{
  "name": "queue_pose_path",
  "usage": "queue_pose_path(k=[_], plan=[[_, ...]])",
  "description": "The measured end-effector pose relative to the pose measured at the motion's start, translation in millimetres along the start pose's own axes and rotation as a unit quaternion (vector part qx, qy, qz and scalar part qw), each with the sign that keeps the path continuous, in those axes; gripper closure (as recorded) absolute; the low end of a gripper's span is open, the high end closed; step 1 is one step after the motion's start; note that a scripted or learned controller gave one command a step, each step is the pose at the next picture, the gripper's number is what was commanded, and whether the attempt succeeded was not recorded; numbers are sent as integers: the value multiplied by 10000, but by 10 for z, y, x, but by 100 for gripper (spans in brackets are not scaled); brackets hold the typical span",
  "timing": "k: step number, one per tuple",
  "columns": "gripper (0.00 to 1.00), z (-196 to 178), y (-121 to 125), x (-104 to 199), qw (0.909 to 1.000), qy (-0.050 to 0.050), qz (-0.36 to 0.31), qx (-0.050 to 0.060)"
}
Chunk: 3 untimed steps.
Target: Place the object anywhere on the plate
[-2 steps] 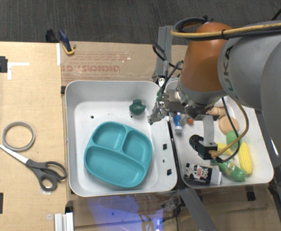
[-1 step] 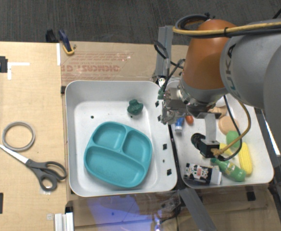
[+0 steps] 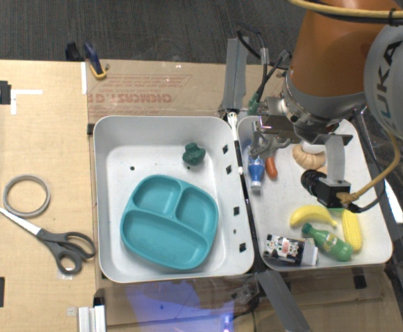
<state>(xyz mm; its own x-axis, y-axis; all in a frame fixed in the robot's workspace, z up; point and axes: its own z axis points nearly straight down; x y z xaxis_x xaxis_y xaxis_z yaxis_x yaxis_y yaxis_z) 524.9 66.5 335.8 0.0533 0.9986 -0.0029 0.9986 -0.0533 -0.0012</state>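
Note:
A teal divided plate [image 3: 170,220] lies in the left bin [image 3: 111,133], with a small dark green toy [image 3: 194,155] beyond its far edge. My gripper [image 3: 262,144] hangs over the near-left part of the right bin [image 3: 377,254]. Directly under it stands a small blue and white tube [image 3: 256,172], with a red-orange sausage shape [image 3: 271,168] next to it. Whether the gripper touches the tube is unclear.
The right bin also holds a tan pastry shape [image 3: 307,158], a banana [image 3: 312,217], a corn cob [image 3: 352,231], a green bottle [image 3: 329,243] and a black and white box [image 3: 285,249]. Scissors [image 3: 54,240] and a tape roll [image 3: 26,194] lie on the bench to the left.

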Motion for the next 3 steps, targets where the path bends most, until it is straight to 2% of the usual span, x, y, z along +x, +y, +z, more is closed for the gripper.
queue_pose_path(k=[1,2,3], plan=[[100,124,-359,12,10000,-1,-41,11],[100,-206,-370,16,9922,1,-1249,-3],[0,-205,-370,16,9921,1,-1253,-1]])
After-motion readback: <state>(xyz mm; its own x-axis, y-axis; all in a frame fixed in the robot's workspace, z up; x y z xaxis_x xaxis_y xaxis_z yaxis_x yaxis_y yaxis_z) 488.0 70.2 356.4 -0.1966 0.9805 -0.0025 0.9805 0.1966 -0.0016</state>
